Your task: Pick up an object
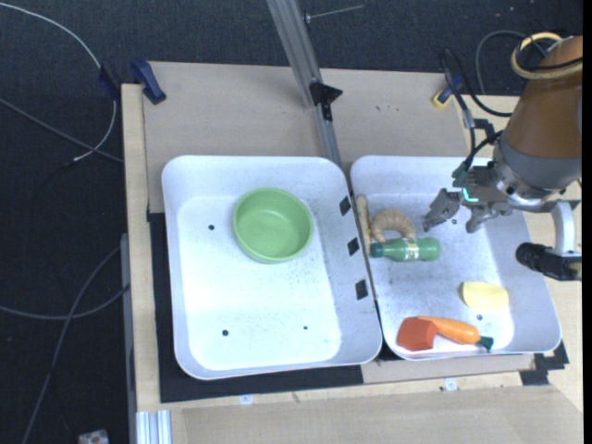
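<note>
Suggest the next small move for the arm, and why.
Probably shift the pincer down-left over the green bottle and descend. It hovers in the right bin with nothing between its fingers, and the bottle is the nearest object, lying just beside it.

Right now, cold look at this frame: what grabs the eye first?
The green bowl, sitting alone in the left bin. Next, the grey-and-orange arm coming in from the right, its tool over the right bin just above the green bottle. At that bin's near edge lie an orange carrot and a pale yellow piece.
</note>
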Action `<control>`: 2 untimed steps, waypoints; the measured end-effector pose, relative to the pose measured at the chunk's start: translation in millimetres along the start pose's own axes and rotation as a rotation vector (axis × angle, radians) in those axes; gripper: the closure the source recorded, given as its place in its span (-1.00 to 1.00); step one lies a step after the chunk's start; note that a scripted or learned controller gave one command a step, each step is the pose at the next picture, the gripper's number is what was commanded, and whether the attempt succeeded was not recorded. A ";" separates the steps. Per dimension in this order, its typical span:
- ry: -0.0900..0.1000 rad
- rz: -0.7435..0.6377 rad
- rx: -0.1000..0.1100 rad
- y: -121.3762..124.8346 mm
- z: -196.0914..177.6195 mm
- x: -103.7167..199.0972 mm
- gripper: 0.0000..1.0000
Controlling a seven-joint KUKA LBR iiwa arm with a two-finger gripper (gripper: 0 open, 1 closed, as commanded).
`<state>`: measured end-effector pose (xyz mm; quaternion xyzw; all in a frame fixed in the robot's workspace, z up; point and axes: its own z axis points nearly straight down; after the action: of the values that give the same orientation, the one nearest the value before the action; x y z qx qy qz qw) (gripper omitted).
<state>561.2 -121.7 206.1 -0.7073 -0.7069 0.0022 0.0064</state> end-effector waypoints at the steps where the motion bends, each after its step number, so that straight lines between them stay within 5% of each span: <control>1: 0.000 0.000 -0.005 1.1 -2.2 -0.1 -1.00; 2: 0.000 0.001 0.005 -9.7 51.4 -3.4 -1.00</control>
<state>550.9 -124.8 154.8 -0.7076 -0.7066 0.0038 0.0082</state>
